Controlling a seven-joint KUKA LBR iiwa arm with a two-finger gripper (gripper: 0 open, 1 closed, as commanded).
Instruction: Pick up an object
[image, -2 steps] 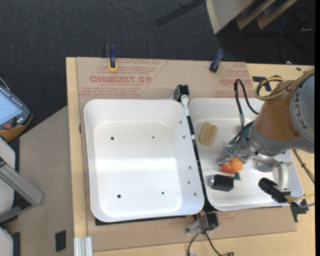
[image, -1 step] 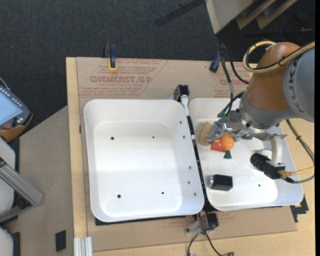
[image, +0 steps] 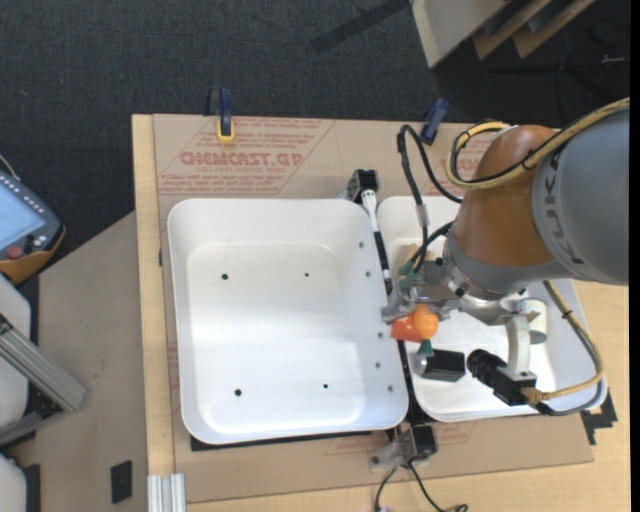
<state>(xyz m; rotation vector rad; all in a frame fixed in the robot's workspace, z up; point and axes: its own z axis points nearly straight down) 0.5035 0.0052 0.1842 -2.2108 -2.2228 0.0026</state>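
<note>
Orange rounded object sits beneath the claw in the right white bin — grip state unreadable; close squarely before lifting.

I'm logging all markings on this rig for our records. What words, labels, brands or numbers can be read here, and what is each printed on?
"CHEMCAST GP", in red letters on the brown protective sheet that covers the bench board behind the left bin.
Smaller red lines under it on the same sheet: too small and blurred to read.
Dark letters on the grey arm casing at the right edge: cut off, unreadable.
</note>
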